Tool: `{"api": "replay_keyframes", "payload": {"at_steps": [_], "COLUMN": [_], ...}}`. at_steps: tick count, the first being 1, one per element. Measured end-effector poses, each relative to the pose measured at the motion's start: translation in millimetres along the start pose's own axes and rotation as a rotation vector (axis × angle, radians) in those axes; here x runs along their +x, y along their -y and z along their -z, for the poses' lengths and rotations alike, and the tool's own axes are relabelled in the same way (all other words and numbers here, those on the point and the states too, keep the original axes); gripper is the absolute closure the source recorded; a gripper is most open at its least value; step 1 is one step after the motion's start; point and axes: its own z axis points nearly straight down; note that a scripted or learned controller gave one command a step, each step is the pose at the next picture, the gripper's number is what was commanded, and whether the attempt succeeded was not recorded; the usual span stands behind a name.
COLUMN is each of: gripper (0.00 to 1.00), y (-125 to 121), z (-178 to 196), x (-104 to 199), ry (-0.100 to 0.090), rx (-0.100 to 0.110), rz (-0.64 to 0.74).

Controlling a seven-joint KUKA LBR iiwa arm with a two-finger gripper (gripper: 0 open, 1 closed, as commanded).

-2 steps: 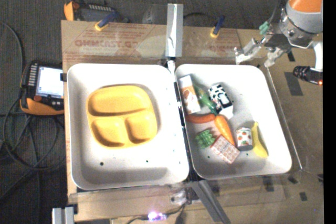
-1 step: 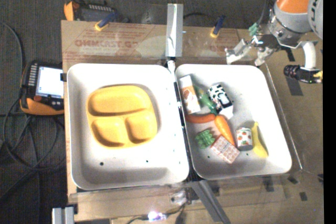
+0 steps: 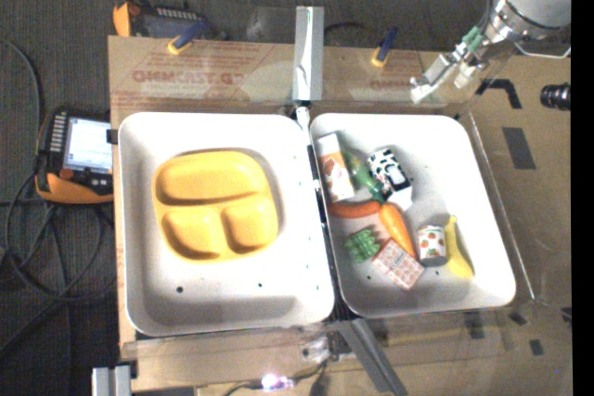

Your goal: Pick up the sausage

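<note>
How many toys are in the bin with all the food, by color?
Orange or red: 2, the sausage and the carrot
Green: 1
Yellow: 1, the banana
Black and white: 1
Printed boxes: 3
Total: 8

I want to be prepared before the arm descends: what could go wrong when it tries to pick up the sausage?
1. The sausage lies touching the carrot and a carton, so the fingers may catch a neighbour instead.
2. The gripper hangs outside the right bin, so its descent might clip the rim.
</note>
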Motion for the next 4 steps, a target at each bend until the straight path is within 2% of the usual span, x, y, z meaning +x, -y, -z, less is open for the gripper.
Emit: {"api": "replay_keyframes", "payload": {"at_steps": [1, 2, 3, 4], "gripper": [0.0, 0.0, 0.0, 0.0], "y": [21, 51, 71, 131], "z": [-147, -203, -208, -209], "x": [67, 70, 79, 103], "ry": [-0.006, 0.017, 0.041, 0.041], "rx": [0.002, -0.033, -0.069, -0.077], "rz": [-0.211, -0.232, -0.122, -0.237]}}
